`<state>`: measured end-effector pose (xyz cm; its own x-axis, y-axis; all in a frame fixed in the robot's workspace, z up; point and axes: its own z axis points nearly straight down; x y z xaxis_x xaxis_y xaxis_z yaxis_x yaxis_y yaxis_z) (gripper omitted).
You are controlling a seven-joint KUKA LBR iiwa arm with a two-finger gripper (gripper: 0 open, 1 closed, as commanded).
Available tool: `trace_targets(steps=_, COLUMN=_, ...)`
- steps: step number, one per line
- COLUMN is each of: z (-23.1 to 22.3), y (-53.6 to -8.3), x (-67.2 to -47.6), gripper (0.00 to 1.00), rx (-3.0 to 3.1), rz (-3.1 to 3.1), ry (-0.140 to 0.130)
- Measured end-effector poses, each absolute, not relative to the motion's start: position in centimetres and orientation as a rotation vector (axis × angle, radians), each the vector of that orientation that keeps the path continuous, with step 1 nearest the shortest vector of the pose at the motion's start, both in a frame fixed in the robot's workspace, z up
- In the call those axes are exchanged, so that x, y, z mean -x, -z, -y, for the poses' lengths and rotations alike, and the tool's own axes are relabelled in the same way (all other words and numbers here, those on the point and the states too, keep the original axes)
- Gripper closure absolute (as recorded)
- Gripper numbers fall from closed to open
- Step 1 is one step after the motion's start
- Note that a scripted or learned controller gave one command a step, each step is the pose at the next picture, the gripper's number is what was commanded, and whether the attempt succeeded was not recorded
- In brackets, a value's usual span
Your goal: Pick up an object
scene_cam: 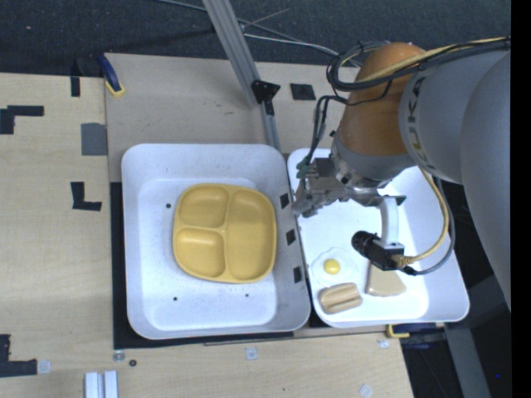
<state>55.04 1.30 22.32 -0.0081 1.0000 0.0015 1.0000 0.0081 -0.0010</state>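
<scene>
Gripper (309, 191) at left wall of right bin (444, 301); grip state cannot tell. Arm (465, 98) in from right, wrist bent down over bin, fried egg (332, 265) nearby.

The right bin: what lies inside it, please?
Near its front lie a toy fried egg, a tan bread roll and a pale tan wedge. The arm hangs over the back half of the right bin, so anything lying there is covered.

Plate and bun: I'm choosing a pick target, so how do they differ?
The plate is yellow, the bun tan. The plate is far larger than the bun. The plate has compartments; the bun is a plain lump. The plate lies in the left bin, the bun in the right bin. Both lie flat.
</scene>
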Motion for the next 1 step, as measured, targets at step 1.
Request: trace_targets(steps=1, z=-6.69, y=-23.31, x=-56.56, gripper=1.0, rx=2.212, rz=2.229, ry=0.002)
